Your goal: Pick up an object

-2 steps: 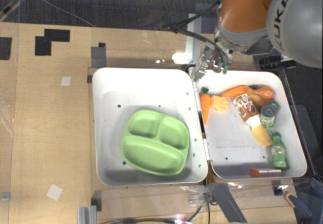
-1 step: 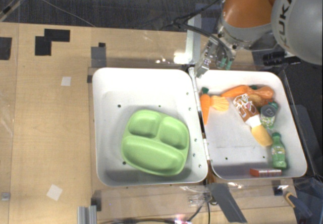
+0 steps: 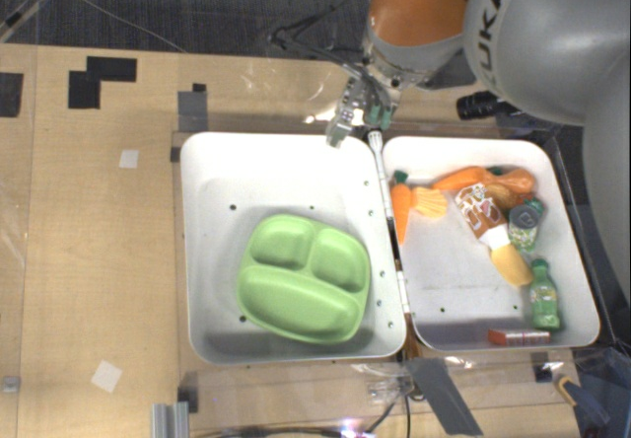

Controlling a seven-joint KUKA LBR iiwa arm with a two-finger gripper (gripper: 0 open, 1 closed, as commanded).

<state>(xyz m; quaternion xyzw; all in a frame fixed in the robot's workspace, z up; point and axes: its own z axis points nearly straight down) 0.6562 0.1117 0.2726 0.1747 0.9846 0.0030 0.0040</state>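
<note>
Green divided plate (image 3: 304, 277) lies flat in left bin (image 3: 212, 229), hard to pinch; gripper (image 3: 357, 115) hangs at the far rim, empty, fingers slightly apart, risking wall contact; toys crowd right bin (image 3: 463, 313), so grasps may slip.

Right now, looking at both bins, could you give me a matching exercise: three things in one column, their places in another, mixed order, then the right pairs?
Things:
1. green divided plate
2. carrot
3. small green bottle

Places:
A. right bin, by its left wall
B. left bin
C. right bin, near its right wall

Pairs: 1-B, 2-A, 3-C
</note>
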